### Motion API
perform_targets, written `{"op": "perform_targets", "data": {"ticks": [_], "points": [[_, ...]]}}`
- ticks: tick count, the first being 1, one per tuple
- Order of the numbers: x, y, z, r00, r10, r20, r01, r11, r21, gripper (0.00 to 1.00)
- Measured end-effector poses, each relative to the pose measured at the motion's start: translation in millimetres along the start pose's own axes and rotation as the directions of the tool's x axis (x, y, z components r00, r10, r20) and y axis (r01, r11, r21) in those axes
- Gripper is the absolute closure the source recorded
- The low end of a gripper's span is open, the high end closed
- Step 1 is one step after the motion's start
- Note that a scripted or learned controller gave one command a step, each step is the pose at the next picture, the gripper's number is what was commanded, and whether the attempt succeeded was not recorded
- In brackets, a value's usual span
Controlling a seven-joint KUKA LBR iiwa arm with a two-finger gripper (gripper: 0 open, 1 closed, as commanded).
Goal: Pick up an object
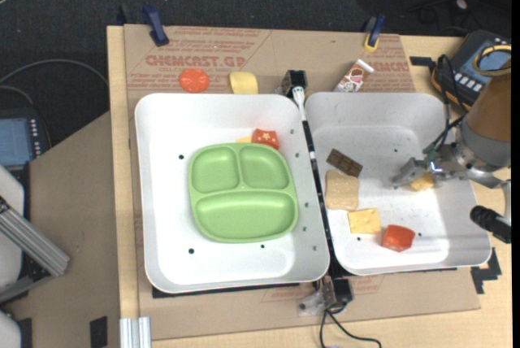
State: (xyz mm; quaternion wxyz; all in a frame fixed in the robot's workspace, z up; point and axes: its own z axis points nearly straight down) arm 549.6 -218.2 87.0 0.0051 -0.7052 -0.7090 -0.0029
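The pincer (416, 174) sits low in the right bin (382, 115), its tips at a small yellow piece (422, 184); I cannot tell whether it grips it. Nearby lie a cracker (342, 190), cheese slice (364, 220) and red block (397, 237).

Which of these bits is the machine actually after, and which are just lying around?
Part of the job:
gripper
small yellow piece beside it
brown block
tan slice
yellow square
red piece

Lying about:
green divided plate
orange disc
blue clamps
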Motion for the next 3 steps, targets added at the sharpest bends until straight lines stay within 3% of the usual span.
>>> {"op": "perform_targets", "data": {"ticks": [1,2,3], "points": [[-4.8,-1.3,-12.0,1.000,0.004,0.011,-0.004,1.000,-0.004,1.00],[64.1,112.1,-11.6,1.000,-0.006,0.011,0.006,1.000,-0.002,1.00],[152.5,65.9,-102.1,1.000,-0.002,0.008,0.002,1.000,-0.006,1.00]]}}
